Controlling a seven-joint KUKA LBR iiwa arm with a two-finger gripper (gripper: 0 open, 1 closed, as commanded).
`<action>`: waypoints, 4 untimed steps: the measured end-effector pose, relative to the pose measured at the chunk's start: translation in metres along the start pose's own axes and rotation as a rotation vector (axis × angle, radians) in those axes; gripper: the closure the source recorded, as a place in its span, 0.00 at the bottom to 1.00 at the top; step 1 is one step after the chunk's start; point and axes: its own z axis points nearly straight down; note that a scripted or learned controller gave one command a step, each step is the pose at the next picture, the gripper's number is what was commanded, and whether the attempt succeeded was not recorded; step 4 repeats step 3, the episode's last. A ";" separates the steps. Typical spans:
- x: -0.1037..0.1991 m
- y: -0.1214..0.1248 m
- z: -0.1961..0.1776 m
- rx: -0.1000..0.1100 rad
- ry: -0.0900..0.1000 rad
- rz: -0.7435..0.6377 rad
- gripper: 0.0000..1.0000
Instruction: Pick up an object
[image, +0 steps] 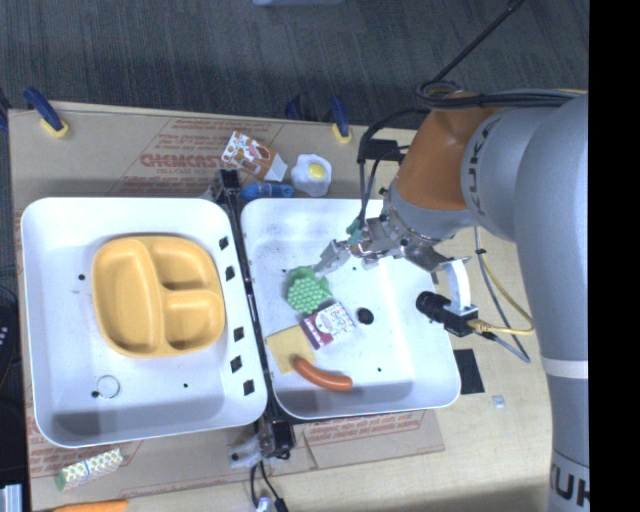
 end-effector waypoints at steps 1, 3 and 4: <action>0.039 0.012 0.077 -0.006 -0.003 0.052 0.00; 0.083 0.017 -0.023 -0.003 0.000 0.303 1.00; 0.083 0.017 -0.023 -0.003 0.000 0.303 1.00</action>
